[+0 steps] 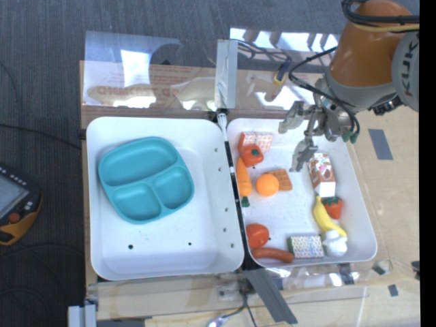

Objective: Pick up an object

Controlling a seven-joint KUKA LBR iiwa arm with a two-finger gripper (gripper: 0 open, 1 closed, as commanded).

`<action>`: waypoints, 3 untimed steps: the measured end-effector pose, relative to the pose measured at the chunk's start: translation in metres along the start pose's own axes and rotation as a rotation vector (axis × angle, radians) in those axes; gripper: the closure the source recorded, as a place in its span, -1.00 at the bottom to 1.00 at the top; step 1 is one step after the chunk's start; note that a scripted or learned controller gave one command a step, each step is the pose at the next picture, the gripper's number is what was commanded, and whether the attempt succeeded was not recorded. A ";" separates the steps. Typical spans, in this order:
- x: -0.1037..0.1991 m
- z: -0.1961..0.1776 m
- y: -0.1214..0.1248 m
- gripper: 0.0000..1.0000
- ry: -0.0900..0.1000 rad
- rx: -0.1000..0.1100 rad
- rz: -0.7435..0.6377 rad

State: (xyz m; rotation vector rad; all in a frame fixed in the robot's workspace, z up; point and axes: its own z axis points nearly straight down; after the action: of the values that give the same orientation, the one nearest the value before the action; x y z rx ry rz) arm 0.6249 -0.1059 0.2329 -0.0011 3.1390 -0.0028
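— While the pick is not yet made, where is the claw [308,144] seen from the overhead camera?

— It is poised above the right bin [361,210], fingers spread apart, nothing held between them. A carton [321,172] lies just below, with an orange [268,184] and a banana [326,217] nearby.

— And what is left?

— Descent, closing and lifting, it is judged.
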 end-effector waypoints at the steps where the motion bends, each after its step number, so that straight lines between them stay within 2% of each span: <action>1: 0.038 0.110 0.009 -1.00 0.001 0.000 -0.106; 2: 0.034 0.142 0.008 -1.00 -0.007 -0.002 -0.043; 3: 0.039 0.142 0.006 -1.00 -0.013 -0.001 0.071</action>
State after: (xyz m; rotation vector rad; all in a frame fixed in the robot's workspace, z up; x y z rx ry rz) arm 0.5862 -0.1004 0.0909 0.1100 3.1240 -0.0006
